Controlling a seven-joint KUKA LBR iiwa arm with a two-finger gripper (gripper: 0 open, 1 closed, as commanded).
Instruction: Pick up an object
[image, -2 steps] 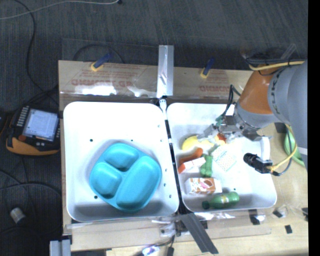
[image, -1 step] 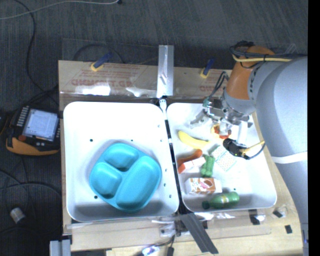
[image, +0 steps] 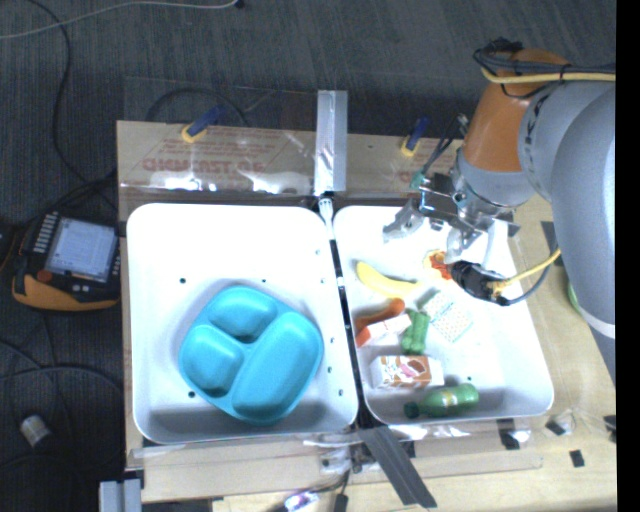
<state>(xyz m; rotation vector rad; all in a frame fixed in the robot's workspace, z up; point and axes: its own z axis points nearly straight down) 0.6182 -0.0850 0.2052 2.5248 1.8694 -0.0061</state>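
Right bin (image: 520, 385), arm (image: 510, 130) overhead, wrist bent

Dark grey carpet floor (image: 200, 50) surrounds the surface (image: 560, 400), which is pale wood. A handheld control pendant (image: 68, 258) with a lit screen and orange casing lies on the floor at left, with black cables (image: 60, 60) trailing near it. Behind the bins, a brown cardboard sheet (image: 220, 160) under clear plastic is fixed with blue and yellow clamps (image: 203, 124). Lighting is even.
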